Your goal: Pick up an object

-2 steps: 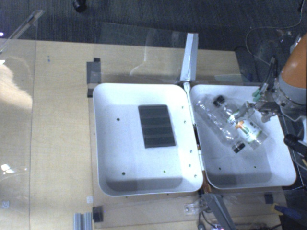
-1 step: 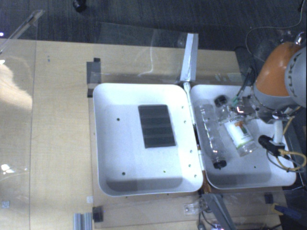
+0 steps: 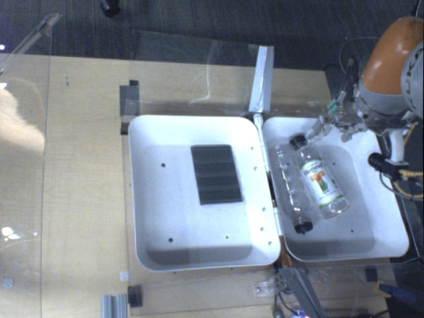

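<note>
Two clear plastic bottles lie side by side in the right bin (image 3: 371, 237). The labelled bottle (image 3: 320, 181) has its black cap toward the bin's far left corner. The plain bottle (image 3: 289, 185) lies to its left along the bin's left wall, its black cap toward the near side. A black ridged block (image 3: 216, 173) lies flat in the middle of the left bin (image 3: 152, 197). My gripper (image 3: 333, 123) hangs over the far edge of the right bin, just right of the labelled bottle's cap and apart from it. Nothing shows in its grasp.
The grey arm with its orange band (image 3: 391, 58) enters from the upper right, with cables trailing by the right bin's right rim. A metal strip (image 3: 261, 78) stands behind the seam between the bins. A wooden bench surrounds both bins.
</note>
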